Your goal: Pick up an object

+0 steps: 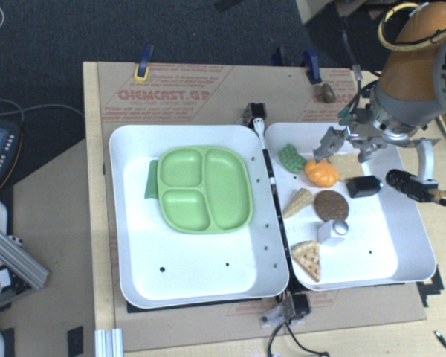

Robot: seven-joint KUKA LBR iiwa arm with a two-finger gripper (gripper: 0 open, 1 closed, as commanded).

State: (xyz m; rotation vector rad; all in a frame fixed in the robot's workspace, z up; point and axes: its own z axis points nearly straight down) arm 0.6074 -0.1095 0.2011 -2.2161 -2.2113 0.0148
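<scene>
Closest to the camera, the bottom of the right bin has a wedge-shaped pizza slice, flat and speckled, lying near the bin's front-left corner. Just above it there's a small grey-white object with a shiny rounded bit on top, honestly too small and blurry to say what it is. It sits right up against a round brown disc, kind of like a cookie or burger patty, matte looking. To the left of that is a pale tan wedge, could be cheese or bread, hard to tell. A black blocky piece lies to the right of the disc. Over in the left bin there's a smooth green plastic plate with three compartments, and a flat darker green thing is tucked under its left edge, mostly hidden. Farther back in the right bin, an orange rounded toy sits beside a bumpy green item. The gripper hangs above the back of that bin with its fingers spread apart and nothing between them, just up and right of the orange toy. The arm's orange band is cut off at the frame's edge.
</scene>
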